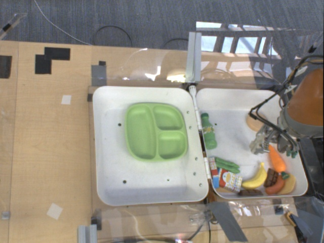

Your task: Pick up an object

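Beside the carrot [277, 159], the gripper [263, 143] hovers.

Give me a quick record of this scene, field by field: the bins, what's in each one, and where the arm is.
left bin: shallow white bin holding a green three-compartment plastic plate
right bin: green toy bottle, green bean pod, small printed carton, yellow banana, orange carrot, brown toy pieces
arm: orange-banded wrist over right bin's right side
pincer: low, beside the carrot
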Motion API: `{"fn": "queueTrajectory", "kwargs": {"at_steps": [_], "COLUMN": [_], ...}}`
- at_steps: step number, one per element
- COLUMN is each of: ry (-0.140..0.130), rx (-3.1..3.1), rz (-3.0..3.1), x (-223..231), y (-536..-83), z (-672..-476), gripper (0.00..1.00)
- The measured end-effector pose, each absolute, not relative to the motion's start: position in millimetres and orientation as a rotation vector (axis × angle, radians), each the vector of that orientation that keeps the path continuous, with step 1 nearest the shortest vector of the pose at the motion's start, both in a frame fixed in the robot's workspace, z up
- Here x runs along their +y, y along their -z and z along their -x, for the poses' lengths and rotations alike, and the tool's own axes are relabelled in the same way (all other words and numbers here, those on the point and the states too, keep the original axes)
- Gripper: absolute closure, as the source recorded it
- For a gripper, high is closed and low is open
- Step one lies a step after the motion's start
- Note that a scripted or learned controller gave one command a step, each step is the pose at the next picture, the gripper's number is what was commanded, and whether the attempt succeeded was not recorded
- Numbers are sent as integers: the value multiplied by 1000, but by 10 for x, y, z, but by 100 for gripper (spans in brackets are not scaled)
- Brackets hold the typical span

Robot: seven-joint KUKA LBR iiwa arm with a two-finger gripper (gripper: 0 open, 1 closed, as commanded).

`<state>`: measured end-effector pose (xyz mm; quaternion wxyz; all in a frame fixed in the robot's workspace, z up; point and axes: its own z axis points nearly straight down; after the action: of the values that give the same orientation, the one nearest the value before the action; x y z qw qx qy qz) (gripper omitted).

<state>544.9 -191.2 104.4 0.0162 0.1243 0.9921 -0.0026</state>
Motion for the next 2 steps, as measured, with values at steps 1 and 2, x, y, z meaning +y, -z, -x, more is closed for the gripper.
{"fn": "queueTrajectory", "kwargs": {"at_steps": [1, 2], "ry": [6, 2], "rx": [3112, 3121], "rz": [-235, -236], "x": [-2055, -2049], "y": [-1924, -1876], "z": [-6031, -6009], "gripper": [100, 0]}}
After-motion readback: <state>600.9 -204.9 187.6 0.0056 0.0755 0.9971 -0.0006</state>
